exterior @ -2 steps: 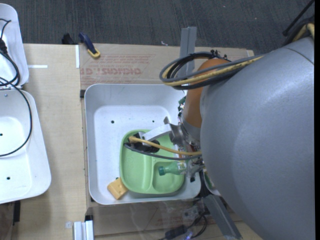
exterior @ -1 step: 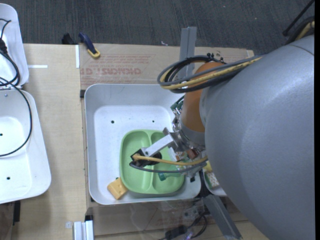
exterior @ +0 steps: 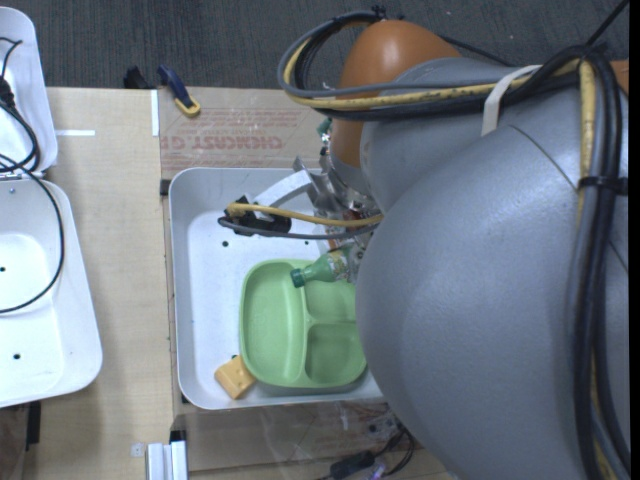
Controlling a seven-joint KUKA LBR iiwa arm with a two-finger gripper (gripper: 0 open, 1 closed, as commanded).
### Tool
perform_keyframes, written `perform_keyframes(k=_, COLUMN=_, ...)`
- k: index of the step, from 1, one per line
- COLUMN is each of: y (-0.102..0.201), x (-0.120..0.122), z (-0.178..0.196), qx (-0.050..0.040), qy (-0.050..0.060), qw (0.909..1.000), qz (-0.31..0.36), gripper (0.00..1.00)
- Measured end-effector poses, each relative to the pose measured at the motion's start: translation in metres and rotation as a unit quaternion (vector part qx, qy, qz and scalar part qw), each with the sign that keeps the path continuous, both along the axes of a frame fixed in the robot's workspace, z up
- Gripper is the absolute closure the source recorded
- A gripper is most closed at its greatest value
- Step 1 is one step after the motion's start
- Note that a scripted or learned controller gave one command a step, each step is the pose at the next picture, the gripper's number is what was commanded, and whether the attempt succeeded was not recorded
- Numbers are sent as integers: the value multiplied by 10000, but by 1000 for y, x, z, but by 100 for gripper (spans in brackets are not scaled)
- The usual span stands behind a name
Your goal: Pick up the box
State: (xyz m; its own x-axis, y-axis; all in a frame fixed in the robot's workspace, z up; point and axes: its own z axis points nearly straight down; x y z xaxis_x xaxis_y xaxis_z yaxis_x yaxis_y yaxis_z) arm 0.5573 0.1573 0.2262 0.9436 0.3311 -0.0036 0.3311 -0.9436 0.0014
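Note:
A small yellow-tan box (exterior: pixel 233 377) lies in the near left corner of the right bin (exterior: pixel 195 268), just off the rim of a green divided dish (exterior: pixel 290 328). My gripper (exterior: pixel 328 196) hangs over the far middle of this bin, well away from the box, and the big grey arm hides most of it. A green bottle (exterior: pixel 322 270) lies on its side at the dish's far edge, right below the gripper.
The arm's grey body (exterior: pixel 500 268) covers the bin's right half. The left bin (exterior: pixel 40 298) holds a loop of black cable (exterior: pixel 30 128). A sheet of cardboard (exterior: pixel 240 138) and a blue-and-yellow tool (exterior: pixel 178 90) lie on the bench behind the right bin.

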Motion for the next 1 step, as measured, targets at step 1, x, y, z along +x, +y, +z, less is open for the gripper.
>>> perform_keyframes(k=1, y=0, x=0, z=0, qx=-1, qy=-3, qw=10000, qz=1, gripper=0)
